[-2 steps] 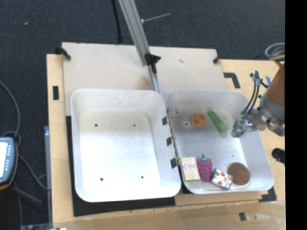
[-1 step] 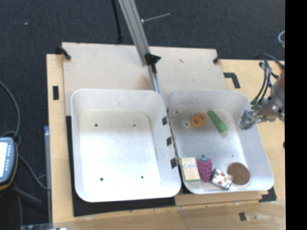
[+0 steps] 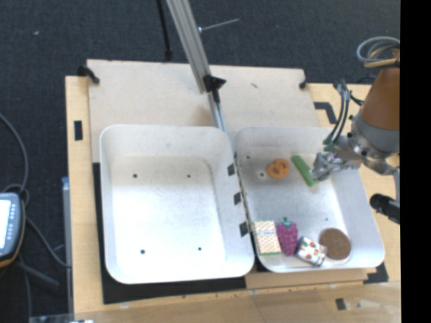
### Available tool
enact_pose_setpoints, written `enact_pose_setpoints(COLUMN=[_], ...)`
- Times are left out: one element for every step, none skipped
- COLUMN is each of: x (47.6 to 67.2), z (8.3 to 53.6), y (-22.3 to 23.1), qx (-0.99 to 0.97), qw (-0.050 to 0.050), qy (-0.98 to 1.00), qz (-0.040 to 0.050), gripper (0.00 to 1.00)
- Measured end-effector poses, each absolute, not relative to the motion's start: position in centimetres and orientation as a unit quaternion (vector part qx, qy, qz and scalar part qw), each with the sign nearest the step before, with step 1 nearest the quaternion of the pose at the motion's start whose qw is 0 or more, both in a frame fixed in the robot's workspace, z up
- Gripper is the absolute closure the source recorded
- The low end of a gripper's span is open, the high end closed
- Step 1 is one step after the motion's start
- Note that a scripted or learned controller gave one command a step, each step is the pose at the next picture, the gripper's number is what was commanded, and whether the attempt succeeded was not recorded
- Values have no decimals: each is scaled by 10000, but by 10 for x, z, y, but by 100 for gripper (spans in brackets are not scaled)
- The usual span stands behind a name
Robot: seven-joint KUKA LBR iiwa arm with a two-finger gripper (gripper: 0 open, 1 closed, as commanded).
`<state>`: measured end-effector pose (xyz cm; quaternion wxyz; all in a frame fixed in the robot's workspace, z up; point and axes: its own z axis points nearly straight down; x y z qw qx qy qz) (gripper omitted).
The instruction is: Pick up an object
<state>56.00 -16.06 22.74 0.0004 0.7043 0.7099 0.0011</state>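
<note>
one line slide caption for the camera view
KUKA arm's gripper hovers beside a green stick in the right bin, with an orange piece nearby and four items along its near edge.

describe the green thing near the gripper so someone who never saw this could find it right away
Start at the right-hand white bin. In its upper half, just left of the gripper, lies a short green stick, slanted. It is the sole green, long thing there; the orange round piece beside it is squat.

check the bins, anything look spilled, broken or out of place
Nothing stands out. The right bin holds an orange piece, a green stick lying at a slant beside the end effector, and four items along its near edge. No spill or damage shows.
</note>
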Motion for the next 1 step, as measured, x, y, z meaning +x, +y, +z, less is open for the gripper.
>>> enact_pose_setpoints(x=[575], z=[222], y=[-115], qx=[7049], qw=[9], qy=[7093], qz=[3], gripper=[100])
